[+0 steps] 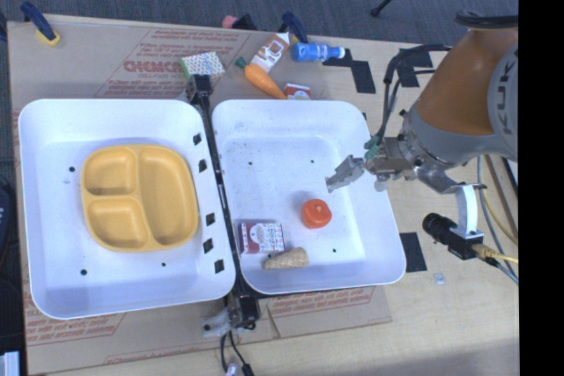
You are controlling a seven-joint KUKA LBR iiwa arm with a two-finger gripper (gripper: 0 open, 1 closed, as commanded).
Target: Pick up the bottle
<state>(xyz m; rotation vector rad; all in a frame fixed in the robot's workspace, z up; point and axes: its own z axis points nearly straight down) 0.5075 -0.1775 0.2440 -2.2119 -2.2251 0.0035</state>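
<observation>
Two shallow white plastic bins sit side by side on the worktop (441, 304). Nearest the lower edge, the right bin (379, 264) holds a small red-and-white carton (262, 236), a tan lumpy piece like bread (286, 259) just below it, and a round orange-red cap-like object (316, 213) a little further up. The left bin (35, 277) carries a yellow three-compartment plastic tray (139, 196). The hand (345, 175) hangs over the right side of the right bin, above and right of the orange-red object; whether it is released or clenched I cannot tell, and nothing is visibly in it. Beyond the bins, at the upper middle of the frame, a carrot-shaped orange toy (263, 81) lies on the cardboard, and a small blue plastic bottle (315, 53) lies on its side near it, outside both bins. The approach seems barely begun: the next move calls for travelling up the frame, past the bin rim, and aligning across the bottle's body.
</observation>
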